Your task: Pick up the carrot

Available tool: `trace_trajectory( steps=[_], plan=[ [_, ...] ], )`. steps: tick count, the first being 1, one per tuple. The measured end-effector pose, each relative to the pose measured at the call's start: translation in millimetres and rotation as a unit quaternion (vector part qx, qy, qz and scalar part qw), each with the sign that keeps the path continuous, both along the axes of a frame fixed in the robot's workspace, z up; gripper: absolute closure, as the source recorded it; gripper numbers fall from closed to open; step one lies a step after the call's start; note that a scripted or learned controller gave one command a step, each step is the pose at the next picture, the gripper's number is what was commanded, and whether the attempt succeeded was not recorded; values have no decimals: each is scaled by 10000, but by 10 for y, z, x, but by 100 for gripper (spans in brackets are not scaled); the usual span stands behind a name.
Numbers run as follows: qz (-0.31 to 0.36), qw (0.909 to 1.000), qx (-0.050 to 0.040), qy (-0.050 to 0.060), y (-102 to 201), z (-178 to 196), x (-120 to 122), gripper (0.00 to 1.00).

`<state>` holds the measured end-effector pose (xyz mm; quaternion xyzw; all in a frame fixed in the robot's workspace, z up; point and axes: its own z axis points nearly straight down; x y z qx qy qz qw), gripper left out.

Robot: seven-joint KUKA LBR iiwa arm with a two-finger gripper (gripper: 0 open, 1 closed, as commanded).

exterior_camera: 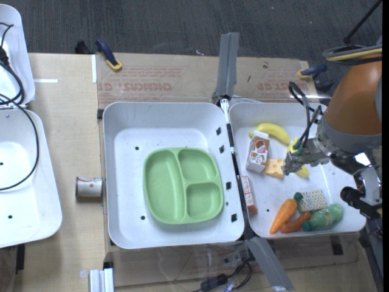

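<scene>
The pincer (296,161), its grip state impossible to tell, hangs over the cheese wedge (275,168) in the right bin (262,229), so it should travel toward the near edge, align across the carrot (283,215) lying beside the sausage (296,222), then descend.

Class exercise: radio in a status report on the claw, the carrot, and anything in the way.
Claw over the cheese wedge, in the right bin. Carrot lies free near the front edge. Red pepper touching it.
</scene>
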<state>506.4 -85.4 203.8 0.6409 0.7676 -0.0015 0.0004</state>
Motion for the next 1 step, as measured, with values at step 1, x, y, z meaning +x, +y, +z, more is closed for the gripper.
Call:
trace_trajectory(
  steps=[1],
  plan=[
    [-1,10000,0,1,0,-1,0,0]
  ],
)
